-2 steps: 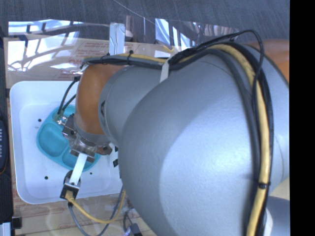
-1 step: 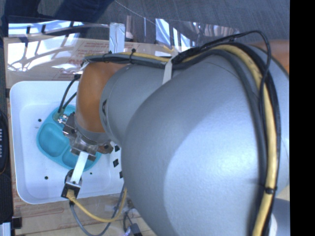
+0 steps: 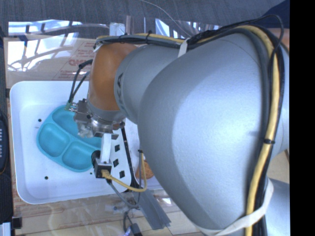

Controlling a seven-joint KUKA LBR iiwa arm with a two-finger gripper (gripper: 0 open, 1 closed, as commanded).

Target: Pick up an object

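Observation:
A light blue divided plate (image 3: 61,144) lies flat in the left white bin (image 3: 29,181), toward its middle. My gripper (image 3: 87,124) hangs straight down over the plate's right edge, seen from above beneath the orange wrist band (image 3: 106,82). The wrist body hides the plate's right part. A small brown object (image 3: 145,171) peeks out just below the arm, near the bin's right side.
The grey arm (image 3: 206,122) covers the right half of the view and whatever lies under it. A white bracket with a yellow cable (image 3: 110,166) hangs off the wrist over the bin. Cardboard (image 3: 59,58) lies behind the left bin.

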